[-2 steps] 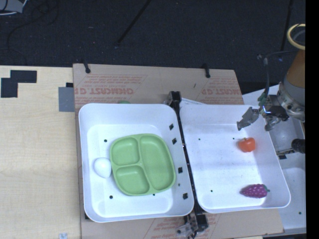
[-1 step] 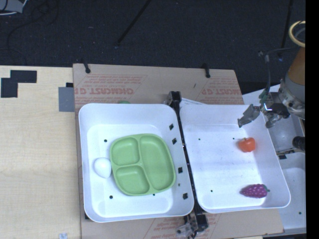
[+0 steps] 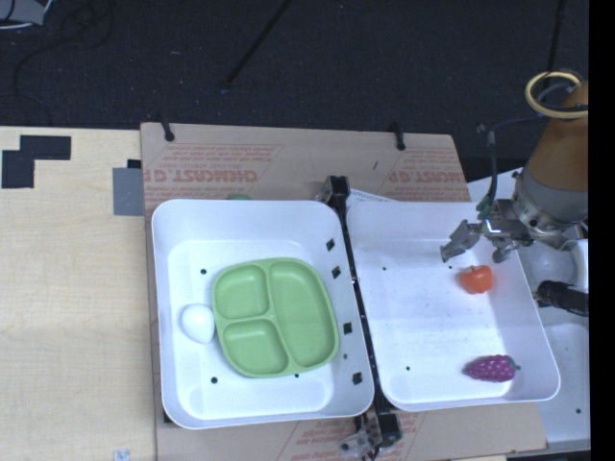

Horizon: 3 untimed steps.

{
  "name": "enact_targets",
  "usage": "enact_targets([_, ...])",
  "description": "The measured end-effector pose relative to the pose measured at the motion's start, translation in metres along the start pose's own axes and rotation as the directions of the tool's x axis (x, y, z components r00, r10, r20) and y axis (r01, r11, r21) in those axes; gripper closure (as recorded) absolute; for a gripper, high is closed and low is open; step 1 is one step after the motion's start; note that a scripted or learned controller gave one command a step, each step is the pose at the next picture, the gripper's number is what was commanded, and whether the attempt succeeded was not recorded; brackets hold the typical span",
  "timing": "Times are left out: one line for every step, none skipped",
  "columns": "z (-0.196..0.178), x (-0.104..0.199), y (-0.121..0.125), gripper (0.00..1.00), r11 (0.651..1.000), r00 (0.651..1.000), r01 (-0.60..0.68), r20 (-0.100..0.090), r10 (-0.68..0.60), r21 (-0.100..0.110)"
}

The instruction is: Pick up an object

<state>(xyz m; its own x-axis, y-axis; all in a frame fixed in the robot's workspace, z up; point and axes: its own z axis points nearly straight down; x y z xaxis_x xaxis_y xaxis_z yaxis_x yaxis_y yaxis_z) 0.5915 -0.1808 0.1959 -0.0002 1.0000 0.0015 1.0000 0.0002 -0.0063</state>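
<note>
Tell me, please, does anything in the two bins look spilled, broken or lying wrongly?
Nothing stands out. The green divided plate lies flat in the left bin, with a white egg touching its left rim. In the right bin, the orange fruit and the purple grapes lie apart and look intact.

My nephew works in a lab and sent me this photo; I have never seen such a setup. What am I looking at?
This is one camera fixed above a bench, looking down at a slant. The grey and orange shape at the right is a robot arm, which ends in a two-finger gripper for picking things up. Two shallow white bins sit side by side. The left bin holds a green divided plate with a white egg-like object beside it. The right bin holds a small orange-red toy and a purple grape bunch. The gripper hovers just above the orange-red toy, holding nothing.
</note>
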Motion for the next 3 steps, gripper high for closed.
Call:
enact_targets([0.058,-0.009,-0.002,0.00,1.000,1.000,-0.001,0.000,0.001,0.001])
enact_targets([0.076,-0.006,0.004,0.00,1.000,1.000,0.004,-0.001,-0.004,-0.019])
enact_targets([0.071,-0.007,0.001,1.00,1.000,1.000,0.002,-0.001,-0.002,-0.010])
